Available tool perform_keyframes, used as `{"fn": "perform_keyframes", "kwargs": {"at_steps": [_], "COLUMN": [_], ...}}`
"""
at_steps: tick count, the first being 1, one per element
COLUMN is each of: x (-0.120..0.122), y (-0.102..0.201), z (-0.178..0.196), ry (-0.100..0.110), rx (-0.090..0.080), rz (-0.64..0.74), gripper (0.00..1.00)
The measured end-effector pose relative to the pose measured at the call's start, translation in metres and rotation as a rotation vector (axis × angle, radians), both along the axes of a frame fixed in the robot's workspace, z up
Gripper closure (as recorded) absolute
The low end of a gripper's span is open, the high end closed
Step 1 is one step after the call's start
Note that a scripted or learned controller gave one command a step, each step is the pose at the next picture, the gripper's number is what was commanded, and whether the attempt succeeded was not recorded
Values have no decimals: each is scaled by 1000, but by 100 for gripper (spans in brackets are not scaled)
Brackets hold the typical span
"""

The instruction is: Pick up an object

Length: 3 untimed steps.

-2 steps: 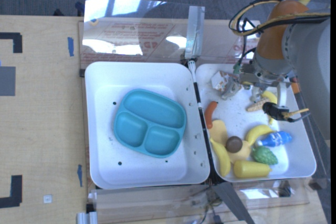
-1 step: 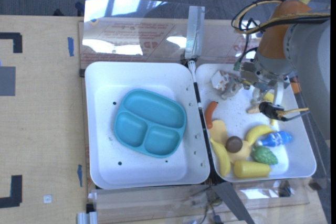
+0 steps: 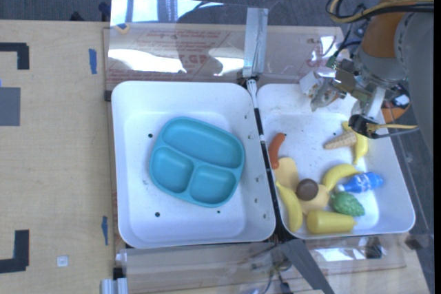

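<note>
The arm's jaws (image 3: 322, 94) hang at about one o'clock over the right bin (image 3: 396, 217), and I cannot tell if they are open or closed, so no toy is picked yet, with the yellow banana (image 3: 337, 175) lying at five o'clock.

A blue divided tray (image 3: 197, 161) lies in the left white bin (image 3: 131, 107). The pale wooden tabletop (image 3: 52, 148) carries black corner markings (image 3: 17, 55) and what seem to be blue tape strips (image 3: 92, 60).
</note>
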<state>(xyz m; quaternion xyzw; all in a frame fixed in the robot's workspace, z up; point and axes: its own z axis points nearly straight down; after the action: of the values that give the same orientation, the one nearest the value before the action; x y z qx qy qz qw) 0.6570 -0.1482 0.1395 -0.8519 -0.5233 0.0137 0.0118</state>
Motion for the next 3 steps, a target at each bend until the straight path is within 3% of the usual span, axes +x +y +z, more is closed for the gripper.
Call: {"fn": "perform_keyframes", "kwargs": {"at_steps": [1,2,3], "x": [7,-24,-85], "y": [-38,-55,-57], "z": [15,-50,-50], "ry": [-27,-40,-47], "rx": [0,14,10], "rz": [327,273,454], "gripper": [0,0,0]}}
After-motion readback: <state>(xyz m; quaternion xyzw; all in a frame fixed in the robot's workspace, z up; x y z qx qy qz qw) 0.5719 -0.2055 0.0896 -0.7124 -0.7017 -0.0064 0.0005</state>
